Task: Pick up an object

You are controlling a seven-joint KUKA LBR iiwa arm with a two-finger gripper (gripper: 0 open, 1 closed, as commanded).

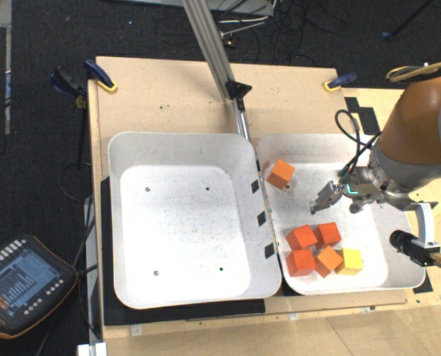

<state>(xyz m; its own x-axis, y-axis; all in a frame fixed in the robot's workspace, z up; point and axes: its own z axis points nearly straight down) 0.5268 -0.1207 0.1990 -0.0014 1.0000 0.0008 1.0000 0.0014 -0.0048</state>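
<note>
Arm: I see my grey arm (pixel 420 136) coming in from the right edge of the frame, its orange band high at the right, reaching down over the right bin.
Gripper: my gripper (pixel 328 197) hangs over the middle of the right bin, pointing toward the lower left; nothing sits between its fingers.
Fingers: they look parted, though they are small and dark from here, so I read them as open with some doubt.
Lone orange block: one orange block (pixel 281 173) lies alone in the upper left part of the right bin, near the divider, left of and a little above the gripper, apart from it.
Block cluster: four orange blocks (pixel 314 248) crowd together in the lower middle of the right bin, below the gripper, touching or nearly touching each other.
Yellow block: a yellow block (pixel 351 259) sits just beside the cluster, on its right edge.
Right bin: white, shallow, its rim (pixel 398 282) curving along the lower right.
Left bin: white with dark specks on its floor (pixel 179 225), filling the centre left of the frame.
Pole: a grey metal pole (pixel 207 39) slants down from the top centre to the gap between the bins.
Clamps: blue and yellow clamps (pixel 94 74) grip the bench's upper corners.
Pendant: a control pendant (pixel 20 284) lies on the dark floor at lower left.
</note>
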